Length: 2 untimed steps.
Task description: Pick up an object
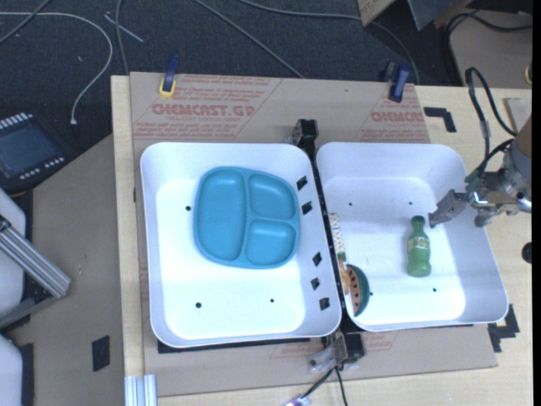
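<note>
A small green bottle (418, 248) with a yellow cap lies in the right bin (385, 169), towards its right side. A watermelon-slice toy (357, 288) rests against that bin's left wall near the front. My gripper (461, 216) hangs over the right bin's right edge, just up and to the right of the bottle. It is open, its fingers are spread, and nothing is between them. The left finger's tip (438, 217) is close to the bottle's cap without touching it.
A blue divided plate (247, 216) lies in the left bin (169, 269). A black divider with clips (314, 227) runs between the bins. Cables (482, 108) hang at the far right near the arm.
</note>
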Available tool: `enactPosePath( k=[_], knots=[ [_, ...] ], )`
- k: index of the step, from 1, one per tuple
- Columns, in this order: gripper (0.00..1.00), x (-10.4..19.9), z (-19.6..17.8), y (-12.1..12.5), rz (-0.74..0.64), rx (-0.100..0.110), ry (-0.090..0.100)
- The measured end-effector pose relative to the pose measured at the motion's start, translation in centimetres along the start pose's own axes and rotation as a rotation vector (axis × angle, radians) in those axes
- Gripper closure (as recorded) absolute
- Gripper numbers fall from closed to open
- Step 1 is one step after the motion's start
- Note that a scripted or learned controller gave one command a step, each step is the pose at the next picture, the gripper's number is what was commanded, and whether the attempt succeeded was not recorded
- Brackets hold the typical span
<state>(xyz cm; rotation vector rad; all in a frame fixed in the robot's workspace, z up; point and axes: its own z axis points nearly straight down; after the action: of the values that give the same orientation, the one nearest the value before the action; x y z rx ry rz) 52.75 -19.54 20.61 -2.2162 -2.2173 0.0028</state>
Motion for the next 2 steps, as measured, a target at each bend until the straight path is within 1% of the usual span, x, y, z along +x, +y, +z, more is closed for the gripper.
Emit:
enactPosePath(
  k=[1, 2],
  knots=[
    [0.0, -0.4, 4.3, 0.3, 0.001, -0.002, -0.001],
    [0.0, 0.6, 10.1, 0.4, 0.0, 0.001, 0.001]
  ],
)
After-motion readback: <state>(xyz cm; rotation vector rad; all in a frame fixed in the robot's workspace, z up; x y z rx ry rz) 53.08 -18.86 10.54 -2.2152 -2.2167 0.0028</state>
